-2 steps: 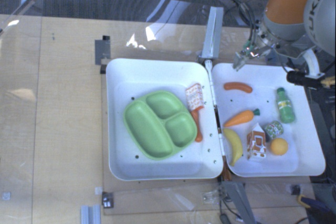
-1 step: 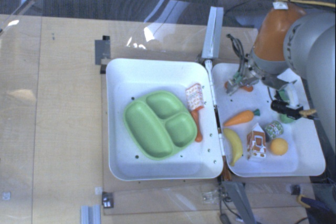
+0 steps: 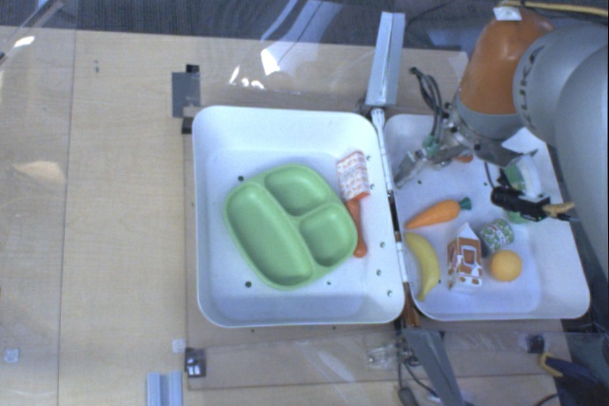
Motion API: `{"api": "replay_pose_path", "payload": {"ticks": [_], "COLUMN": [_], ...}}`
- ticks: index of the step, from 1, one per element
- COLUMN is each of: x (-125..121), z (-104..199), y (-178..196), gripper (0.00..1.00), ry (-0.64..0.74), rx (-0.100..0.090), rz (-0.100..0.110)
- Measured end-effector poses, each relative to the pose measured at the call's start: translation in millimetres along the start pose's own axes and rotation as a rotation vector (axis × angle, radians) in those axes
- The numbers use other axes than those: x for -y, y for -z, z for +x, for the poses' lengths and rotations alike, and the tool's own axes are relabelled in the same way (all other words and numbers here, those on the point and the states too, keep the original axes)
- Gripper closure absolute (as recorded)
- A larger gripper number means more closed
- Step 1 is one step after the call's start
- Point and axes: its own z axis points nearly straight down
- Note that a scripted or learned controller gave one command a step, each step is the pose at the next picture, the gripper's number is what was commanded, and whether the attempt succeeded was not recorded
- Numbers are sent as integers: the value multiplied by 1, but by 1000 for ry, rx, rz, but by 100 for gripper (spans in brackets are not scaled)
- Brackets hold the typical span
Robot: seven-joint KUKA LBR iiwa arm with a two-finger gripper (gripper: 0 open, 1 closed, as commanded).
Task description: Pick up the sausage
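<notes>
Gripper [image 3: 419, 162] far from sausage [image 3: 357, 223].
Its claw state could not be told; the sausage wedged beside the green plate [image 3: 285, 225] risked a missed grasp.

You look down on two white bins side by side on a wooden bench. In the left bin [image 3: 214, 290] a green divided plate [image 3: 288, 225] lies near the middle. Just right of it a thin orange-red sausage [image 3: 357, 225] runs along the plate's right edge, and a small red-and-white packet [image 3: 352, 173] sits at the sausage's far end. The right bin [image 3: 557, 299] holds a carrot [image 3: 436, 214], a banana [image 3: 425, 263] near the left wall, a small carton [image 3: 464, 262], a green can [image 3: 497, 234] and an orange [image 3: 505, 265]. The grey arm [image 3: 561, 81] comes in from the right, and its gripper [image 3: 425, 154] hangs over the far left part of the right bin, apart from the sausage.
</notes>
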Motion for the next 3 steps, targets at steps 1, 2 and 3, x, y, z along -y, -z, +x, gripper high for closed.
{"api": "replay_pose_path", "payload": {"ticks": [1, 2, 3], "x": [86, 34, 9], "z": [-2, -59, -67], "y": [-1, 36, 5], "gripper": [0, 0, 0], "ry": [111, 106, -52], "rx": [21, 19, 13], "rz": [-25, -21, -15]}}
